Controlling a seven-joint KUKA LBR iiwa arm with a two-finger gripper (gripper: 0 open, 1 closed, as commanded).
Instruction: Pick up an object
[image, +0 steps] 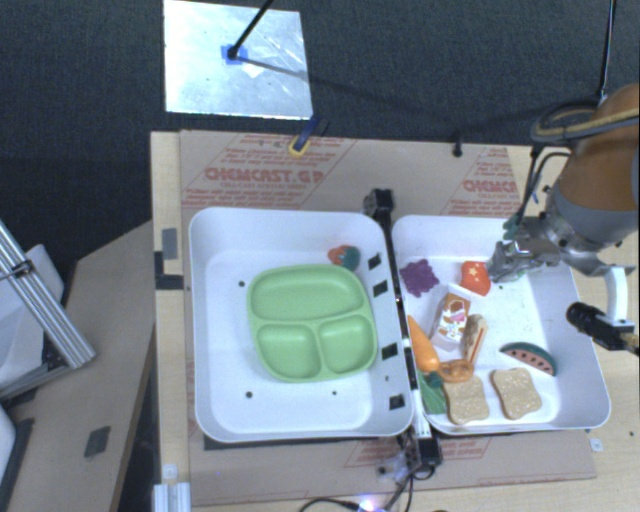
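My gripper (506, 260) hangs low over the back of the right bin (570, 320), just right of a red toy (475, 278) and close to touching it. Left of that lies a purple grape bunch (419, 276). In the bin's middle are a small white carton (452, 320), a brown sausage-like piece (473, 336) and an orange carrot (423, 345). Toward the front lie two bread slices (466, 400) (516, 392), a watermelon slice (527, 357) and a green piece (432, 392). Nothing is seen held in the gripper.
The left bin (215, 300) holds a green divided plate (310, 322) and a small red-and-green toy (343, 256) at its back right. A black divider with clips (390, 290) runs between the bins. The arm's grey body (600, 190) looms over the right bin's back corner.
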